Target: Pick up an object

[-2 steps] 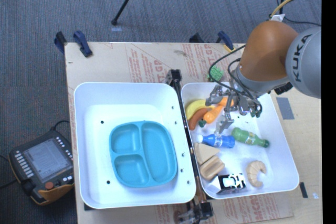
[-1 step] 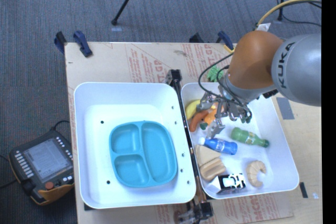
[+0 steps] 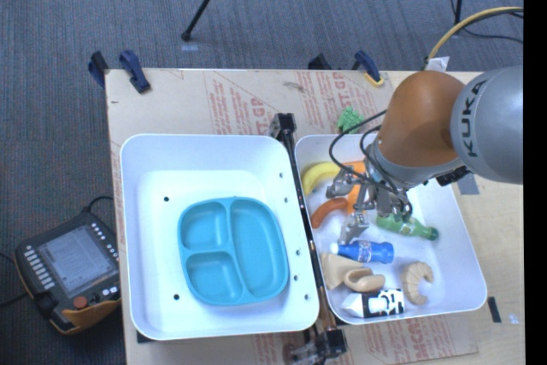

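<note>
The right white bin (image 3: 457, 222) holds several small items. A yellow banana (image 3: 318, 176) lies at its back left, with an orange carrot-like piece (image 3: 326, 210) just in front of it. A green bottle (image 3: 409, 226) lies mid-bin and a blue bottle (image 3: 367, 251) lies in front of it. A beige piece (image 3: 353, 275), a croissant (image 3: 419, 279) and a black-and-white carton (image 3: 376, 303) sit along the front. My gripper (image 3: 348, 207) hangs low over the bin's left half, open. One finger is near the banana, the other just above the blue bottle, and the orange piece's right end lies between them. The wrist hides what is under it.
The left white bin (image 3: 145, 184) holds a blue divided plate (image 3: 232, 250). A green toy (image 3: 349, 119) lies on the bench behind the right bin. Blue clamps (image 3: 132, 68) grip the bench's back edge. A teach pendant (image 3: 64, 269) sits on the floor at the left.
</note>
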### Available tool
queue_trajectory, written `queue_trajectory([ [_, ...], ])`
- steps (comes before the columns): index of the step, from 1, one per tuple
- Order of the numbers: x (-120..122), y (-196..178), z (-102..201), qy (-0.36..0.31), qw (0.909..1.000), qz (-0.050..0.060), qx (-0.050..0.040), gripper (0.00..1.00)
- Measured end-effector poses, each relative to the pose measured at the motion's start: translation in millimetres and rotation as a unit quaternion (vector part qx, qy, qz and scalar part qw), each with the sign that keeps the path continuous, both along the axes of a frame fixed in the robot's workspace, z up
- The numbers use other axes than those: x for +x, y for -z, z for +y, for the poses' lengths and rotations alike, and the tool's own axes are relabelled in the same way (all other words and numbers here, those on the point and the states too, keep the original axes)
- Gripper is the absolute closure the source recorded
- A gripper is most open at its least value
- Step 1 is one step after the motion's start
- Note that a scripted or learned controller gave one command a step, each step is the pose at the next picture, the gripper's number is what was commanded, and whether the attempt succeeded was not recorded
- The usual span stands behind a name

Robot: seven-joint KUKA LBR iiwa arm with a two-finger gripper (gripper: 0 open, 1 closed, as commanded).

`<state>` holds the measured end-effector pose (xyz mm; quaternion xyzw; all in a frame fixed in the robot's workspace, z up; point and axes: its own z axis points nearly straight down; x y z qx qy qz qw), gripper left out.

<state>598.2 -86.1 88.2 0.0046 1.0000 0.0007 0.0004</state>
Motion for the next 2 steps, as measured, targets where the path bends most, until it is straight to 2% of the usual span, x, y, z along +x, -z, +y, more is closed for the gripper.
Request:
queue_trajectory([
  [1, 0.8, -10.5, -0.1, 0.002, 1.0000, -0.001, 0.0004, 1.00],
  [2, -38.5, -152.2, -9.9, -0.126, 0.9920, -0.002, -0.0005, 1.00],
])
